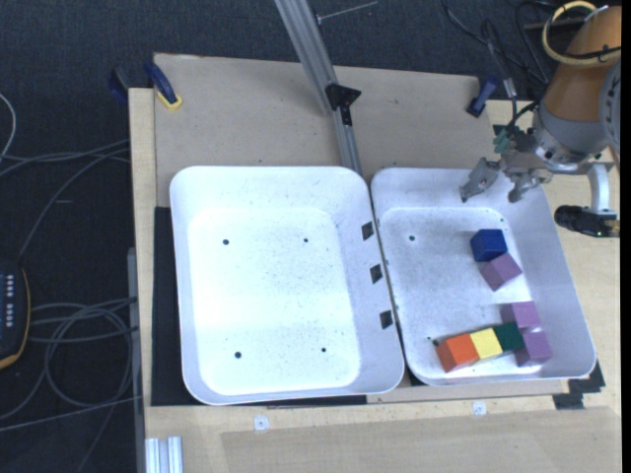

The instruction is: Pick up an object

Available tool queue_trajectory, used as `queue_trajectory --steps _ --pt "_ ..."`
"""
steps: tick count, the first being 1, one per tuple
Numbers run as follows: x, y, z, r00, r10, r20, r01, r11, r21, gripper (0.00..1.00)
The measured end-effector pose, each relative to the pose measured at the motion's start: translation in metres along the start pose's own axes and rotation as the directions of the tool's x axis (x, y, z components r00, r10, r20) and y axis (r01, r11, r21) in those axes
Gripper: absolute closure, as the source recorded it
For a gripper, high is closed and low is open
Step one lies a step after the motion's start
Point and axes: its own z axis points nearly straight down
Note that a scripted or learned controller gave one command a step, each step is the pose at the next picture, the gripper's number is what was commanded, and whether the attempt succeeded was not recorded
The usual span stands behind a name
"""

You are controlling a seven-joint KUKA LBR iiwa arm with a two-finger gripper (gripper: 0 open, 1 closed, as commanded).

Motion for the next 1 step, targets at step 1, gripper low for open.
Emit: queue_trajectory --steps 1 --pt "-0.0001 0.0019 -0.0154 1.000 -0.001 0.002 0.001 1.000 -0.008 1.00"
